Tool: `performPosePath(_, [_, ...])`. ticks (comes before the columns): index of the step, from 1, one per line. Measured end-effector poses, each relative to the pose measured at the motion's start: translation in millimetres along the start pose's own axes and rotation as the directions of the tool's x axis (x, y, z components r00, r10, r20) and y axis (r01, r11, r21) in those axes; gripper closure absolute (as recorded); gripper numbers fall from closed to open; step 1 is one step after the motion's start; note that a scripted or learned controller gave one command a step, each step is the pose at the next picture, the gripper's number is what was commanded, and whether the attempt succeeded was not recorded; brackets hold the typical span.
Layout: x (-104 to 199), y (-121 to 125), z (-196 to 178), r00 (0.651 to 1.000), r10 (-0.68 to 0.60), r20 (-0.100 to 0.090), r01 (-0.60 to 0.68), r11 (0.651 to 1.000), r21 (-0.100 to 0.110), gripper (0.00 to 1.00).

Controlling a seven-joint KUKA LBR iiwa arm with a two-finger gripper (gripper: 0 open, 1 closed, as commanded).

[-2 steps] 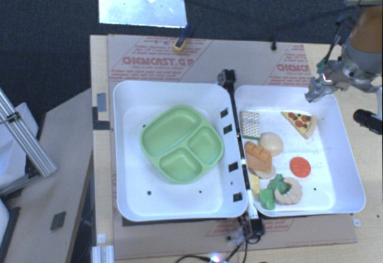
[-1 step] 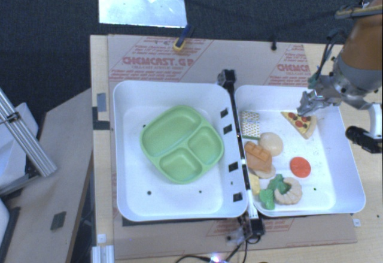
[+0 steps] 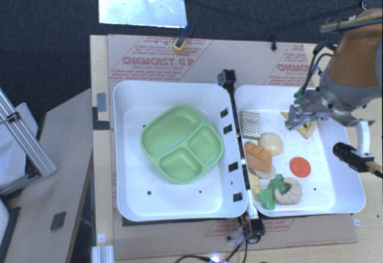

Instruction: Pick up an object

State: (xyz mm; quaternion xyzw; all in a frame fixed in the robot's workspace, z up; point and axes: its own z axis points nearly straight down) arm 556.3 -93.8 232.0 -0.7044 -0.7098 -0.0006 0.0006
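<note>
Right bin (image 3: 344, 193): claw (image 3: 297, 119) above pale yellow wedge (image 3: 307, 130), finger state unclear.

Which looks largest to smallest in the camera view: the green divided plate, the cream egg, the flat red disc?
1. Green divided plastic plate.
2. Cream egg and flat red disc: look alike in size, so unranked.

Two bins sit side by side on the surface (image 3: 149, 58). In the left bin (image 3: 128, 196) lies a divided tray (image 3: 181, 144), about at its middle. The right bin (image 3: 341, 196) holds the small things, mostly along its left side: a patterned block (image 3: 250, 123) far, an egg (image 3: 270, 142) and a bread piece (image 3: 258, 157) nearer, then a broccoli piece (image 3: 272, 190) touching a shell-like piece (image 3: 290, 190) at the near wall. A flat disc (image 3: 300, 166) lies right of the bread (apart from it). The gripper (image 3: 297, 118) hangs over the far right part.
</note>
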Motion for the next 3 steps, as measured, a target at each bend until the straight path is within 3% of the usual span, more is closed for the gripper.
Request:
performPosePath(1, [53, -29, 14, 1.0, -0.001, -0.001, 0.001, 1.0, 0.002, 1.0])
performPosePath(3, [58, -30, 0, 1.0, 0.002, 0.001, -0.002, 1.0, -0.002, 1.0])
